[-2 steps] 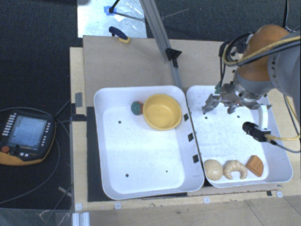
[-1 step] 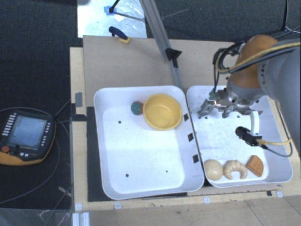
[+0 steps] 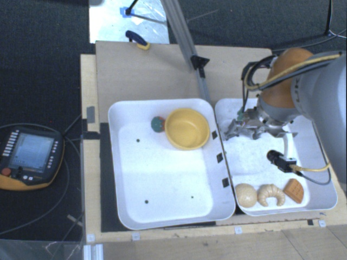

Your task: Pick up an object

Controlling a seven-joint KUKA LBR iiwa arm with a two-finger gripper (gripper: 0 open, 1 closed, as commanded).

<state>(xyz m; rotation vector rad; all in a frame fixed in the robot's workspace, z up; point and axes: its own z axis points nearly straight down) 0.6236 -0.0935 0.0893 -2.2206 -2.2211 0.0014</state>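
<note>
The task names no single object, so the candidates are what lies in the two white bins. In the right bin (image 3: 320, 199), three pastry-like pieces sit in a row along the near wall: a pale round bun (image 3: 245, 195) at the left, a tan crescent-shaped croissant (image 3: 271, 194) just beside it in the middle, and a darker orange-brown wedge with a gridded face, like a waffle piece (image 3: 294, 190), at the right end. The bun and croissant look close enough to touch; the waffle piece sits just beside the croissant's far tip. In the left bin (image 3: 162, 199), a yellow bowl (image 3: 187, 128) stands upright near the far right corner, and a small dark green ball (image 3: 158, 124) rests against its left rim — the two appear to touch. The rest of that bin's floor shows a few small dark dots. The gripper (image 3: 245, 128) hangs over the far part of the right bin, below the orange band of the grey arm, well apart from the pastry row and with nothing visible between its fingers; whether they are spread or pressed together cannot be told from this slant. A black cylindrical fitting (image 3: 279, 161) with a yellow cable hangs off the wrist, above the middle of the right bin.
</note>
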